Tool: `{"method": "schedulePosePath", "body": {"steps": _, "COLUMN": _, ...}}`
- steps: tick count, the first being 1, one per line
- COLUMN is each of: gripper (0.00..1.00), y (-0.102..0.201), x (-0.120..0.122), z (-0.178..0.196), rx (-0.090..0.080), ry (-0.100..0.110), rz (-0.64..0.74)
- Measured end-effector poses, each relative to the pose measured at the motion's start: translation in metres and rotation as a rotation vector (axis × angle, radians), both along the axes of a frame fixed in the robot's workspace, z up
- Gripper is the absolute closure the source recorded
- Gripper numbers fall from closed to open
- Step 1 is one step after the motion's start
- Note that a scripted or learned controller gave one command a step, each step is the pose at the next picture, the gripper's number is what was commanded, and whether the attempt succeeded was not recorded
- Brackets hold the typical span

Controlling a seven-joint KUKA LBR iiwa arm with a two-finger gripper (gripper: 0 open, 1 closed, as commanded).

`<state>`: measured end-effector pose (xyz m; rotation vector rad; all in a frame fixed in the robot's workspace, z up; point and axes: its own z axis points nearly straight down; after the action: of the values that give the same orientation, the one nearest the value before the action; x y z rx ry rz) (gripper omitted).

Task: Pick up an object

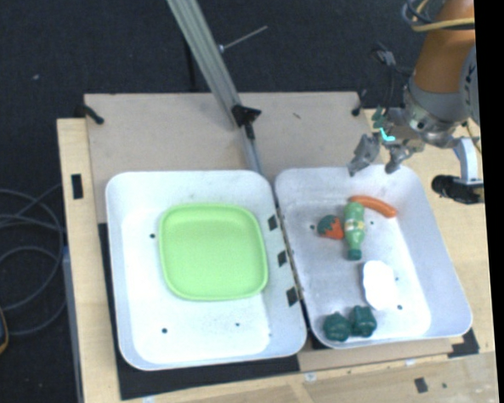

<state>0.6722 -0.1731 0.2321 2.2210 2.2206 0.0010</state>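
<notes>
Two dark green lumps [350,323] sit at near edge of right bin [434,253], touching each other. White object [380,284] just behind them. Green bottle [354,228] lies mid-bin, small green-and-orange piece [328,227] touching its left side, orange carrot-like piece [373,204] at its far end. Left bin [131,246] carries light green square plate [212,251]. Claw [379,156] hangs over right bin's far rim, fingers spread, nothing between them. Grey arm [439,66] enters from right. Tan tabletop [171,125] under bins.
</notes>
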Motion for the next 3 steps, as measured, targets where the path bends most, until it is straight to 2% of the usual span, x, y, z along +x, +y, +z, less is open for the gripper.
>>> {"method": "schedulePosePath", "body": {"steps": 1, "gripper": 0.0, "y": 0.0, "x": 0.0, "z": 0.0, "rx": 0.0, "ry": 0.0, "rz": 0.0}}
{"method": "schedulePosePath", "body": {"steps": 2, "gripper": 0.0, "y": -0.001, "x": 0.003, "z": -0.062, "rx": 0.0, "ry": 0.006, "rz": 0.0}}
{"method": "schedulePosePath", "body": {"steps": 3, "gripper": 0.0, "y": 0.0, "x": 0.009, "z": -0.12, "rx": -0.002, "ry": 0.001, "rz": 0.0}}
